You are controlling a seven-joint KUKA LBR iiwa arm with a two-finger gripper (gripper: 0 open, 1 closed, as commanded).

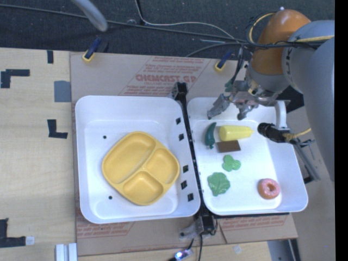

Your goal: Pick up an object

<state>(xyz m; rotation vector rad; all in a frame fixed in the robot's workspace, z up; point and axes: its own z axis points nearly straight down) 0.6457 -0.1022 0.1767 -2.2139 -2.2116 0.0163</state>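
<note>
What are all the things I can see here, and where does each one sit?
White bins: two, side by side on the bench; left bin, right bin.
Divided plate: one, yellow, in the left bin.
Corn cob: one, yellow, upper part of the right bin.
Dark green piece: one, just left of the corn cob.
Brown block: one, just below the corn cob.
Small green piece: one, middle of the right bin.
Leafy green piece: one, lower left of the right bin.
Doughnut: one, pink, lower right of the right bin.
Arm: one, grey with orange band, from the right.
Gripper: one, open, above the right bin's upper edge, holding nothing.
</note>
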